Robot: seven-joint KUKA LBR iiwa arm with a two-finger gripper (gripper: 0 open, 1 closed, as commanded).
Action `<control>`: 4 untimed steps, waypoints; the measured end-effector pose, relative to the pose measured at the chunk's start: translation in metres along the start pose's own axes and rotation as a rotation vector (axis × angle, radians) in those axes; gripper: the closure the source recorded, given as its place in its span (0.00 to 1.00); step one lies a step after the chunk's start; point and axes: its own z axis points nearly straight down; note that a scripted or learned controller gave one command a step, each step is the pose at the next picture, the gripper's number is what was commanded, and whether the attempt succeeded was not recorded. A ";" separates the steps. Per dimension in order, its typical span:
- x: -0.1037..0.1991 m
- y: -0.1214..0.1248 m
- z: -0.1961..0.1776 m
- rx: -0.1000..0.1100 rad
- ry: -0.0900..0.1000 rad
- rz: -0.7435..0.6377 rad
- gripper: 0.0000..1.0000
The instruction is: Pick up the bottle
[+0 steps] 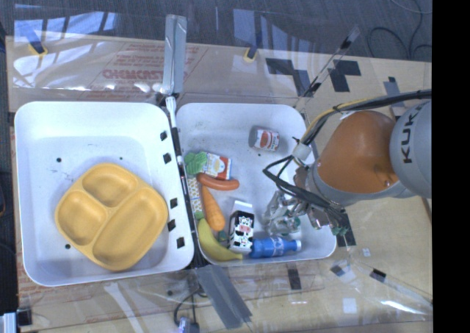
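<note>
Pincer (283, 214) just above blue bottle (275, 248), grip state unclear, right bin (220, 115)

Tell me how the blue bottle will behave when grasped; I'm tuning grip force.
The blue bottle lies on its side by the bin's front wall, so a nudge may roll it. It looks like smooth plastic, probably light and slippery. The milk carton close beside it may get bumped.

The left bin (29, 177) holds a divided plate (110, 215) at lower centre. In the right bin (220, 115), a can (265, 139) lies upper centre, a carton (214, 165) at left, and a sausage (218, 183) and a carrot (213, 210) below it. Along the lower edge lie a banana (213, 247), a small carton (241, 231) and a bottle (275, 247), with the gripper (283, 210) just above the bottle.
</note>
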 end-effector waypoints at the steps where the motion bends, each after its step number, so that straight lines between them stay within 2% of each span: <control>1: -0.001 0.001 -0.010 0.000 -0.002 -0.004 1.00; 2: -0.009 0.001 -0.016 0.007 -0.024 -0.007 0.00; 3: -0.039 0.020 0.001 -0.002 0.002 0.105 0.00; 4: -0.019 0.036 -0.005 0.009 -0.021 0.022 0.00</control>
